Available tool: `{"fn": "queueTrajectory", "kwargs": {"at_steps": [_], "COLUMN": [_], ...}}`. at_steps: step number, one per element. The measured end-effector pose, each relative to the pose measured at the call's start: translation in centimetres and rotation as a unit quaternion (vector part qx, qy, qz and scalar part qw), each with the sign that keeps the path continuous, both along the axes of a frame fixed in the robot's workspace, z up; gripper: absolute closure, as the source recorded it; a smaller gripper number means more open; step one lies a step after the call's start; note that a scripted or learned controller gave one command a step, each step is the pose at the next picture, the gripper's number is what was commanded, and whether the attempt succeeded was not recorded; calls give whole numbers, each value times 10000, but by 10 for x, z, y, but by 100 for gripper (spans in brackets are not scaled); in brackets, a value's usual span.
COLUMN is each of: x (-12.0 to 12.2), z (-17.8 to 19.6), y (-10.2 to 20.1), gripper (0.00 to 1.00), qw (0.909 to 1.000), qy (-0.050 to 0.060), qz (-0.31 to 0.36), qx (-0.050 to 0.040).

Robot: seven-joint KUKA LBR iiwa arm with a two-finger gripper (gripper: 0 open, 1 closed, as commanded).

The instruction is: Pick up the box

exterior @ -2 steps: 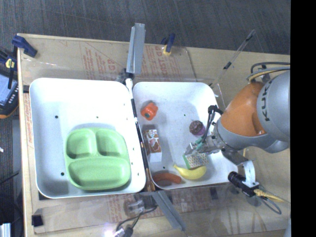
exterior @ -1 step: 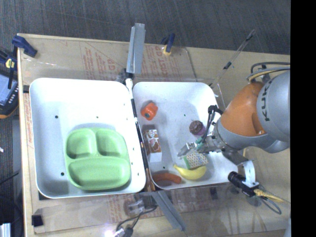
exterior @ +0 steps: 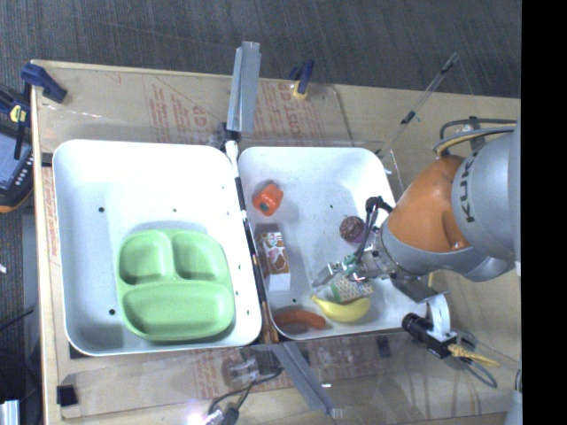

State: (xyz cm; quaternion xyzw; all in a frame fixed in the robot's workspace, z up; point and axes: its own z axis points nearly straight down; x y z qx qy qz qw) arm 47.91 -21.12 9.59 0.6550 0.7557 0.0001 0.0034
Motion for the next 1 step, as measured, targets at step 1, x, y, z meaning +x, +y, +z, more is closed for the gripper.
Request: {"fn": "queueTrajectory", "kwargs": {"at_steps": [1], "x": [0], "z": [0], "y": [0], "gripper": [0], "qw": [10000], "qy": [-1], "qz": [-2], "qx": [0]}}
